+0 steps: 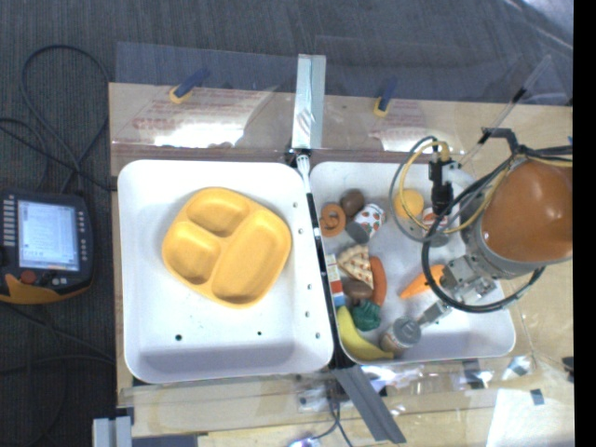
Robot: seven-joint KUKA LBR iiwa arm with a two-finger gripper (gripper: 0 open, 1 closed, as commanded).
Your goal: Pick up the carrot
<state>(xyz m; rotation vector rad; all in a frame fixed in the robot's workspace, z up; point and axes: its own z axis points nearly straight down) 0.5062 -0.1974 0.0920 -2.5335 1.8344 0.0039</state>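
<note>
Orange carrot (416, 285) half hidden under arm (521, 214), right bin (466, 343); end effector (445, 287) grip state unreadable.

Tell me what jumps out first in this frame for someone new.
The big yellow divided plate, alone in the left bin. Then the arm's orange band over the right bin, with the carrot poking out beside it. Toy foods crowd that bin's left side, a banana at the front.
</note>
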